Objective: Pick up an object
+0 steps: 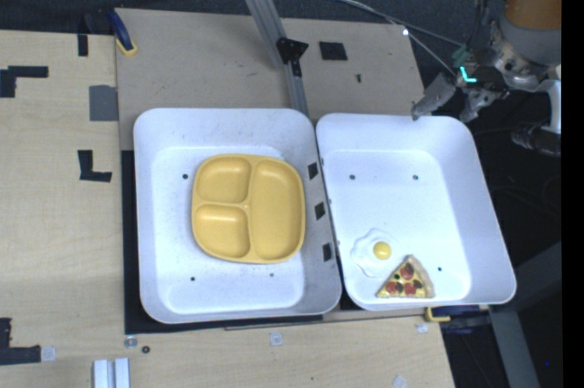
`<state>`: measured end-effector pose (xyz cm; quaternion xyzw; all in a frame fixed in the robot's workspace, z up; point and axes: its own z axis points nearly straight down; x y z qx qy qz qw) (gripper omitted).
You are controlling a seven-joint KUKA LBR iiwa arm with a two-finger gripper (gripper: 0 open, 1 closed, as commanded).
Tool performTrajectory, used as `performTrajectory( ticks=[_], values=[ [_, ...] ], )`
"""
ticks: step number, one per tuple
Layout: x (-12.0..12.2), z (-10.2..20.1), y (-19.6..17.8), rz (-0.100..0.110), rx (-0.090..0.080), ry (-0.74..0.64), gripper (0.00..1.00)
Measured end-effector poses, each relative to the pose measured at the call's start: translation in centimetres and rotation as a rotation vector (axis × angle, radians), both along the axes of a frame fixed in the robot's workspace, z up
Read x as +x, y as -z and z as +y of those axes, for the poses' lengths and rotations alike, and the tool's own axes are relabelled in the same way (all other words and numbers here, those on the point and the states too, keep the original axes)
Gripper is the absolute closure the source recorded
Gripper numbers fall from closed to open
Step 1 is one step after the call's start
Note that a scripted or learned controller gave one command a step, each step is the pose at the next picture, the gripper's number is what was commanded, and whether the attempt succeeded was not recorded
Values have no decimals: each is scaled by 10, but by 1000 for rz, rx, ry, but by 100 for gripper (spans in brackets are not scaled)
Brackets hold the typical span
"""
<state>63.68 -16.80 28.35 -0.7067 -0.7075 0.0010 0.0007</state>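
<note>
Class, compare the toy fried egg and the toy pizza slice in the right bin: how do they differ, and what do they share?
The fried egg is rounded and white with a yellow yolk; the pizza slice is triangular, tan-edged with red topping. The egg lies farther from the bin's near rim than the slice. Both lie flat, side by side.
</note>
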Motion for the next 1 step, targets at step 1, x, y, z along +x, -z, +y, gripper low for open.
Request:
performTrajectory(
  ticks=[1],
  values=[
    [0, 0, -1, -2, 0, 0, 0]
  ],
)
